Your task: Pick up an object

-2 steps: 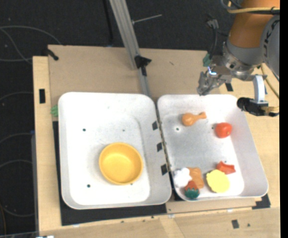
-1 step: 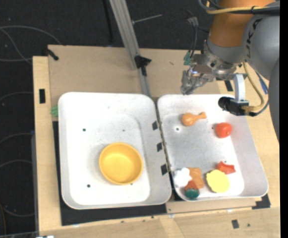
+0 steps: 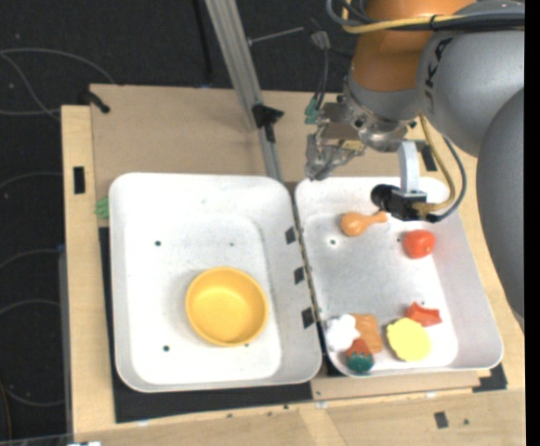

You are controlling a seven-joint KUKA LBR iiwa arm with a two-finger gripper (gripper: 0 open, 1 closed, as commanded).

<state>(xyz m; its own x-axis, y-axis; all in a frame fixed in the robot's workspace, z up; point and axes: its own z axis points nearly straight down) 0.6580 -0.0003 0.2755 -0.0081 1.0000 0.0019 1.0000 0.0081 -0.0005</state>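
Note:
My gripper (image 3: 318, 168) hangs over the far left corner of the right bin (image 3: 381, 277), with nothing visibly between its fingers. An orange pear-shaped toy (image 3: 361, 221) lies just right of and below it. A red tomato-like object (image 3: 419, 242) sits near the right wall. At the bin's near edge lie a yellow disc (image 3: 408, 340), a small red piece (image 3: 425, 315), an orange piece (image 3: 369, 331), a white piece (image 3: 342, 329) and a green-and-red piece (image 3: 359, 360). A yellow bowl (image 3: 226, 306) rests in the left bin (image 3: 158, 221).
A slanted metal pole (image 3: 242, 72) stands behind the bins, close to the left of the gripper. The divider between the bins carries small black clips (image 3: 299, 275). The brown bench (image 3: 177, 128) surrounds both bins.

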